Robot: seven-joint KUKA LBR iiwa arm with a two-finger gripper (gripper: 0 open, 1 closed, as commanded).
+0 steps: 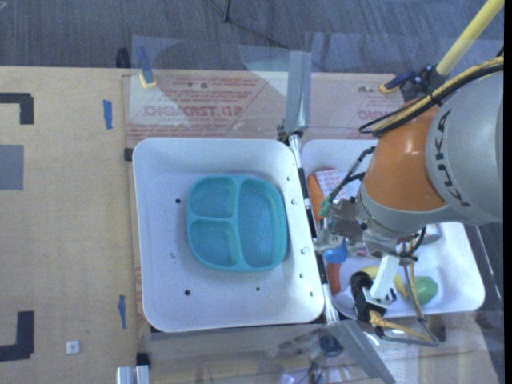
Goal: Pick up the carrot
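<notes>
Tool [346,229]: over the left side of the right bin [472,294], under the orange wrist band. The wrist hides its tips, so I cannot tell whether it is apart or together. Nothing seen clamped in it.

Carrot [317,189]: taken to be the orange piece lying along the left wall of the right bin, just far of the tool, with a bit of green at its near end. It lies apart from the tool, partly covered by cabling.

Handling, judged: probably a toy, so light, stiff and smooth-skinned, not fragile. It could skid or roll if pinched off-centre. Best hold looks like across the thick middle of the body, square to its length. The bin wall right beside it leaves little room on that side.

Near the tool: a small blue thing [336,254] and a second orange piece [334,277], both close to the divider. A yellow-green thing [424,289] sits toward the near right.

Left bin [152,294]: holds a teal divided plate [238,222], three compartments, lying flat.

Tabletop [64,238]: blue tape strips and black corner marks.

Writing: "KUKA" on the grey arm [472,150], partly cut off. Red print on the far panel [192,110] is too blurred to read.
</notes>
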